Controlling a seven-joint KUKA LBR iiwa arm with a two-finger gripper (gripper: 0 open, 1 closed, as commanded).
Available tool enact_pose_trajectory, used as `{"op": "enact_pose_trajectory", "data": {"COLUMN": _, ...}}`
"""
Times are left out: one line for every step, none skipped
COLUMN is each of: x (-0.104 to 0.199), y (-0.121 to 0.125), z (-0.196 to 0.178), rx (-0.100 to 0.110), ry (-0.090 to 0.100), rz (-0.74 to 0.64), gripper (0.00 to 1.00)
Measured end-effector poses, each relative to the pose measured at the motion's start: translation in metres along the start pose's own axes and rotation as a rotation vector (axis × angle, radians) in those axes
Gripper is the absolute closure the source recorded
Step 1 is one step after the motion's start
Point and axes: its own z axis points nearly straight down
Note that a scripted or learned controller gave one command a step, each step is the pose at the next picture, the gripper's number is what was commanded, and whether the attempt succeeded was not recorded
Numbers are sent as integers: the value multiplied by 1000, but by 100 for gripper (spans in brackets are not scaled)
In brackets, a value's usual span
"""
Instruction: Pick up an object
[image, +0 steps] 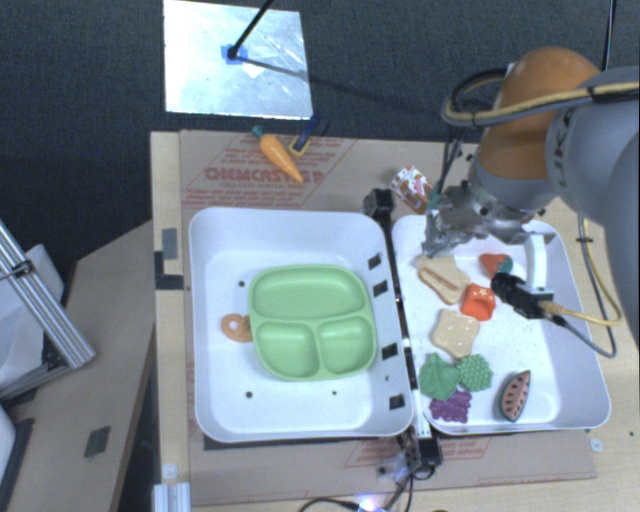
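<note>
My gripper (438, 244) hangs low over the back left corner of the right bin (570, 330), just above a tan bread slice (443, 278). Near it lie a red pepper (478, 300), a red fruit with a green top (494, 264) and a square cracker (455, 332). Toward the bin's front sit a leafy green piece (438, 377), a broccoli head (475, 372), purple grapes (452, 406) and a watermelon slice (514, 394). I see nothing held in the gripper.
The left bin (215, 260) holds a green divided plate (308, 320) and a small pretzel (236, 327). A carrot (280, 157) and a wrapped snack (411, 187) lie on the cardboard behind the bins. A black cable part (520, 295) dangles over the right bin.
</note>
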Motion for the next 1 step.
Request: {"op": "enact_pose_trajectory", "data": {"x": 3, "y": -6, "z": 6, "rx": 3, "ry": -1, "rz": 4, "gripper": 100}}
